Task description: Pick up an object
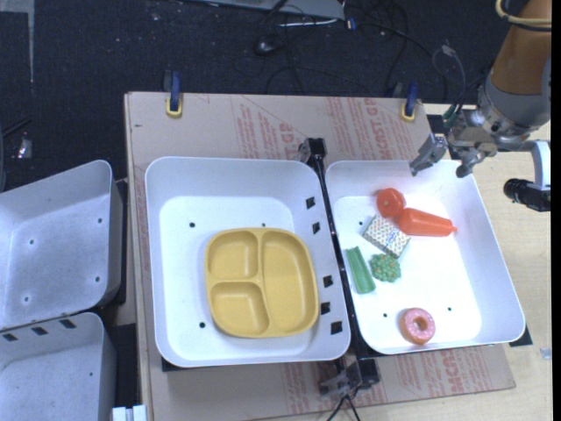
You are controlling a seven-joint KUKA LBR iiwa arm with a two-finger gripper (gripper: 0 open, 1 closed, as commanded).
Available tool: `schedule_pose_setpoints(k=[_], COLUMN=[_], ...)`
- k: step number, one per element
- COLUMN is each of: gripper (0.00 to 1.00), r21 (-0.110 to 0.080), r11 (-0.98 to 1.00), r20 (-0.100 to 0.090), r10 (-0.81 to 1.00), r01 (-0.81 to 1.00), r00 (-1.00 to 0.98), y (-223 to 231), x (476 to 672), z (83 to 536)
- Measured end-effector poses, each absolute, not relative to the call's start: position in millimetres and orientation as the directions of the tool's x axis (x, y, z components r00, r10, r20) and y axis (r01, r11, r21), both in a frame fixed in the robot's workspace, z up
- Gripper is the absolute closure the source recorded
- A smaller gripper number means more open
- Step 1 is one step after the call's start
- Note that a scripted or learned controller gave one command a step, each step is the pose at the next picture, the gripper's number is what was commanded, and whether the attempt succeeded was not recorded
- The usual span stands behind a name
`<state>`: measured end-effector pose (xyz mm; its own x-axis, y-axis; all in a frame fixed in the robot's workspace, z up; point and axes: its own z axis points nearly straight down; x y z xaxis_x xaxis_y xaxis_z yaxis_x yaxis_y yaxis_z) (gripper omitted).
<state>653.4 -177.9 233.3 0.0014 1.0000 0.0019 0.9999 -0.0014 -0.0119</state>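
- The gripper [445, 158] hangs over the far rim of the right bin [491, 235], up near its back corner. Its two fingers are spread apart with nothing between them.
- The arm [519, 46] comes in from the upper right, with the orange band sitting just above the grey wrist.
- Closest thing to the gripper is a red tomato [391, 203], a bit toward the camera and slightly left of the fingers, lying on the bin floor.
- Right next to the tomato, touching or nearly so, there's an orange carrot [427, 223] lying on its side, more or less straight below the gripper as seen from above.
- A little white box with a checkered pattern [387, 235] sits just nearer than the tomato, pretty much tucked against it and the carrot.
- Further out from the gripper there's a green broccoli bit [386, 267] touching the box, and a long green veggie [358, 269] just beside it near the bin's left wall. Can't tell exactly what that one is.
- The pink donut [418, 324] is the farthest from the gripper in this bin, well apart from the rest, down by the near edge.
- Way off to the gripper's left, the left bin [175, 235] holds a yellow divided plate [261, 281] with three compartments.
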Motion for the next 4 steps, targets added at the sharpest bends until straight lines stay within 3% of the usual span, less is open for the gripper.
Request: schedule_pose_setpoints(k=[1,4], gripper=[0.00,0.00], r21=[0.001,-0.003], r11=[0.001,0.001], r20=[-0.001,0.000], r10=[1.000,1.000], r01=[1.000,1.000], r00=[-0.001,-0.001], y=[-177,-169], x=[656.1,638.6], z=[241,90])
